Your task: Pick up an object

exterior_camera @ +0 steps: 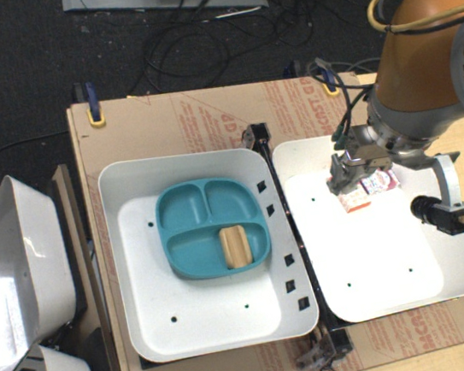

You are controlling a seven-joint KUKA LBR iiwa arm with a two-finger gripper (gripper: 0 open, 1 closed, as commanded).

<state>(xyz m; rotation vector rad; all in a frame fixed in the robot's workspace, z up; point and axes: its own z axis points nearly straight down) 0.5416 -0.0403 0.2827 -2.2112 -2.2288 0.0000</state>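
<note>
My gripper hangs over the upper middle of the right bin, pointing down at a small white and red packet that lies on the bin floor. The gripper's tip covers the packet's left part. In the left bin sits a teal divided plate, and a tan wooden block lies in the plate's lower right compartment.
The two white bins sit side by side on a cardboard-covered bench. Black clips line the divider between them. White tubs stand off the bench at the left. The grey and orange arm looms over the right bin's top right.
</note>
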